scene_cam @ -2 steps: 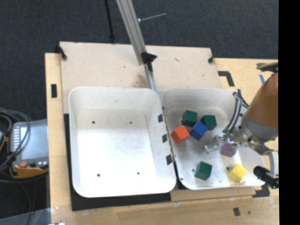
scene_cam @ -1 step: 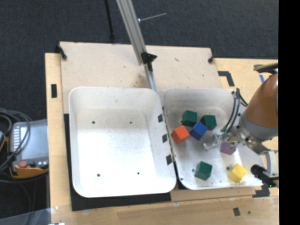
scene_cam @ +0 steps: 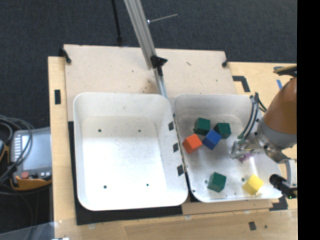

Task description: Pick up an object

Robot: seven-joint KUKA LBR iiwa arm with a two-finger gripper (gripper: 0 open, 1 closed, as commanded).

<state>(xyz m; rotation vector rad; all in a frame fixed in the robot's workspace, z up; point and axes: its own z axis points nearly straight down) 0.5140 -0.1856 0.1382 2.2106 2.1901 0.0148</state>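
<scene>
The right bin (scene_cam: 220, 104) holds several small blocks. An orange block (scene_cam: 192, 143) and a blue block (scene_cam: 212, 139) lie near its middle left, with a green block (scene_cam: 202, 125) and another green block (scene_cam: 223, 130) just behind them. A third green block (scene_cam: 217, 181) and a yellow block (scene_cam: 253, 184) lie near the front wall. My gripper (scene_cam: 243, 151) hangs low over the right side of this bin, right of the blue block. A small purple thing (scene_cam: 245, 157) shows directly beneath it, mostly hidden by the gripper.
The left bin (scene_cam: 85, 109) sits beside the right one, sharing a middle wall. A slanted metal rail (scene_cam: 142, 29) rises from behind the bins. Cables and a control box (scene_cam: 30, 156) lie off the bench to the left.
</scene>
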